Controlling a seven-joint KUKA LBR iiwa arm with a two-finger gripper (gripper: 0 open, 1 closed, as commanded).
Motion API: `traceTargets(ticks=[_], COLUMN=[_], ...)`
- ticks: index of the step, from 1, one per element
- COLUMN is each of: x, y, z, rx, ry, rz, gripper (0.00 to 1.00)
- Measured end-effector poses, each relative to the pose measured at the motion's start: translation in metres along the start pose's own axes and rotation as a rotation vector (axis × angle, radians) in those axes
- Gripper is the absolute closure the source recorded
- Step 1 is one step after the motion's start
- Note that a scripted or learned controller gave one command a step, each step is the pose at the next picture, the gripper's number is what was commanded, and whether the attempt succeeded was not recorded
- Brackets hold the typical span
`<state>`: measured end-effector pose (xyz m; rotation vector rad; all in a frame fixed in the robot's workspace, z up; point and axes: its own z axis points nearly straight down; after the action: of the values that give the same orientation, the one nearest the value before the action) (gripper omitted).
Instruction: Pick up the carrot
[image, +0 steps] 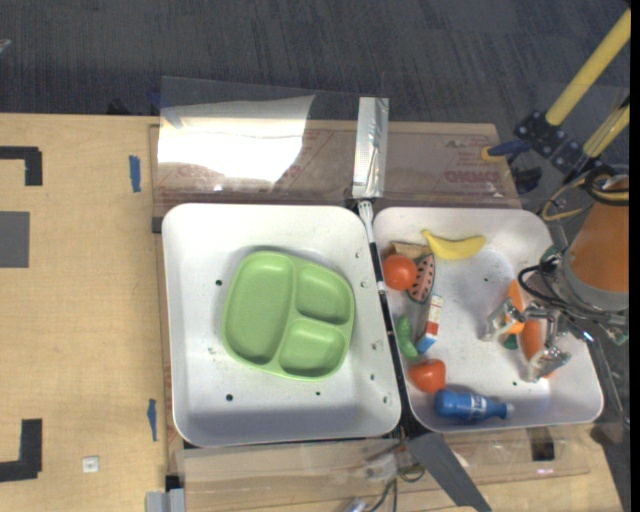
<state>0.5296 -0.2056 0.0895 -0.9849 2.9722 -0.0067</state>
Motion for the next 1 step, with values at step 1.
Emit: traceTargets(ticks=[1], x=[-0.0054], y=[-0.0004], z=[-0.0127], rx=[0.006], ry=[-0.011], rz=[-0.002], gripper=[1.0])
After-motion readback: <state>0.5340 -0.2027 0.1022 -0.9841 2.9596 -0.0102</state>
